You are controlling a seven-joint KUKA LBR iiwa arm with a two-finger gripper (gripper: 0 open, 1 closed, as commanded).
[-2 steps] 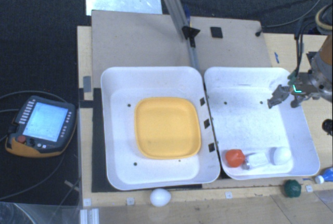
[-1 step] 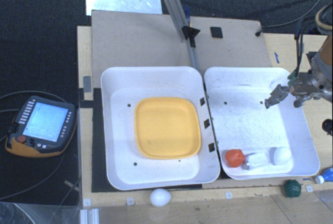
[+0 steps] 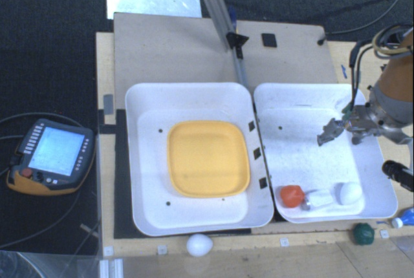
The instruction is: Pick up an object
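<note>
The grey two-finger gripper [image 3: 330, 132] hung empty, fingers parted, with the small red-orange ball [image 3: 291, 196] lying below-left, toward the right bin's [image 3: 323, 99] near wall.

Glossy white plastic bins [image 3: 194, 222] (yellow plate [image 3: 208, 158] matt).

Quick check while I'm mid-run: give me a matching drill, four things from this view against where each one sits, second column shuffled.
Things:
1. yellow plate
2. red ball
3. white egg
4. green ball

Places:
A. on the bench in front of the left bin
B. in the left bin
C. on the bench beyond the right bin's near right corner
D. in the right bin, near its front wall

Pairs: 1-B, 2-D, 3-A, 4-C
</note>
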